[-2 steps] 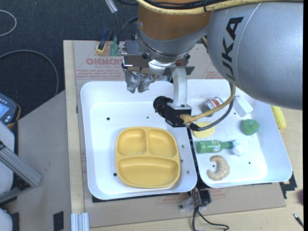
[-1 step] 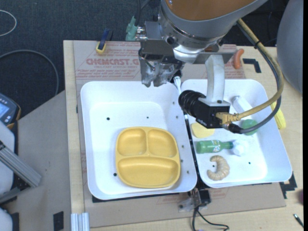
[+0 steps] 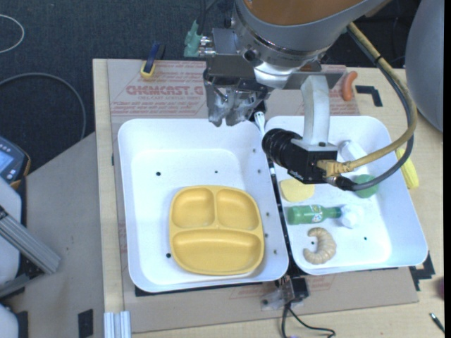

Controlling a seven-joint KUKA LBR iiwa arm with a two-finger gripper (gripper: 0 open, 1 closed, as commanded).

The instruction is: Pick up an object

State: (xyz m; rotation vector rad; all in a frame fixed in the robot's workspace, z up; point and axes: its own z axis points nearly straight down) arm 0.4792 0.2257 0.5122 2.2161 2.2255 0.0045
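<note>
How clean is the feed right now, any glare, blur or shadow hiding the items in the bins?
Camera view: lighting is even, with soft shadows under the yellow tray and beside the croissant; the white bins look bright but not blown out; the green bottle is sharp. The arm's orange band at top is close and slightly soft, and the arm covers part of the right bin.

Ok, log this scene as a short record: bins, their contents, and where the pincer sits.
left bin: holds a yellow divided plate, lying flat toward the near edge
right bin: holds a green bottle lying on its side, a croissant just nearer the camera, a flat yellow item partly under the arm's black fitting
pincer: above the far edge of the left bin, near the wall between the bins
pincer load: nothing visible between its tips
task state: no object lifted yet
</note>
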